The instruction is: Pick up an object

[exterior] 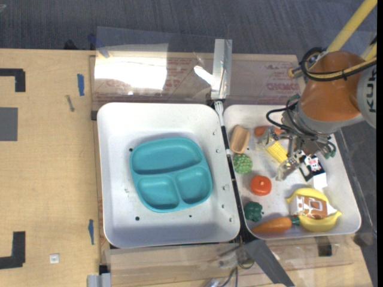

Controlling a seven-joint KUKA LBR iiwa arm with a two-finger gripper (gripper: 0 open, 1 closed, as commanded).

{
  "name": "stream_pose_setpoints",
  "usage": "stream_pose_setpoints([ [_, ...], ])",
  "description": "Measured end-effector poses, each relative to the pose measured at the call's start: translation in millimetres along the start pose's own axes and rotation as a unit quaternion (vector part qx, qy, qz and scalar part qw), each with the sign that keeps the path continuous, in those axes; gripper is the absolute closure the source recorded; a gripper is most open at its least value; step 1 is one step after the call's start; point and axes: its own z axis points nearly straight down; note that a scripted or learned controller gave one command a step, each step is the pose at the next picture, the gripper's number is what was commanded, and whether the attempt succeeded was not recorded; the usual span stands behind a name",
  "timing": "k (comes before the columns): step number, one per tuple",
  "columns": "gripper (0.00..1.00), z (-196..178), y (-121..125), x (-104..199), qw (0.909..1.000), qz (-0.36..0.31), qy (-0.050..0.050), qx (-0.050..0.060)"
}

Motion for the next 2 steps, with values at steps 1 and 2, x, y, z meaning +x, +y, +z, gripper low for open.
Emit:
stream_pose_setpoints([
  [1,0.0,11.5,30.6,3.4,0.9997,0.023,0.005,-0.003],
  [2,0.0,15.2,-32.1,-52.1,0.9955,0.094,0.01,-0.005],
])
